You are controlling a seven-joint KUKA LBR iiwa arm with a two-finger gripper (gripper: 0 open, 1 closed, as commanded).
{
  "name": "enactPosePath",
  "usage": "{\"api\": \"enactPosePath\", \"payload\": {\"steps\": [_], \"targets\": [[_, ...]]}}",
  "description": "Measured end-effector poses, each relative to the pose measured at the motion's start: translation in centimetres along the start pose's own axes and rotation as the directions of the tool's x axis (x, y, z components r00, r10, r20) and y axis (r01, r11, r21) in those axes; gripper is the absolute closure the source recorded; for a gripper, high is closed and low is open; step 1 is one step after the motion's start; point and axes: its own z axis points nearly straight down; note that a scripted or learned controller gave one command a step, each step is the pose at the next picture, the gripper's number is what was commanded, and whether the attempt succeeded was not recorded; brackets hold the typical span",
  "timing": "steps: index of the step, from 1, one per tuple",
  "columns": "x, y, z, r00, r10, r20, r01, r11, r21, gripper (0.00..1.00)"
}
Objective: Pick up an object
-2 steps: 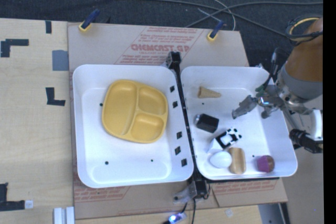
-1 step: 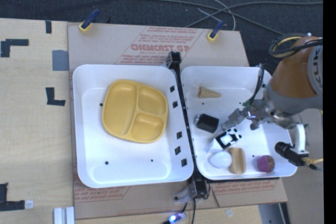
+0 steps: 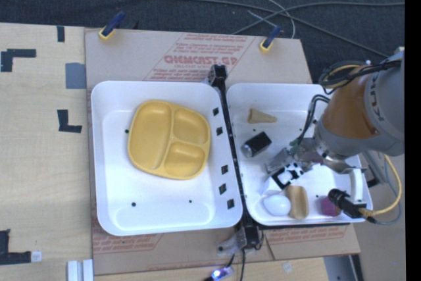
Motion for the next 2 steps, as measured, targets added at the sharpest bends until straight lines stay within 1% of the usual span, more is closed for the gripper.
{"api": "enactPosePath", "payload": {"steps": [1, 2], "targets": [[0.0, 0.0, 0.3, 1.000, 0.000, 0.001, 0.000, 1.000, -0.004, 0.00], [0.0, 0.1, -0.8, 1.000, 0.000, 0.004, 0.000, 1.000, -0.007, 1.00]]}}
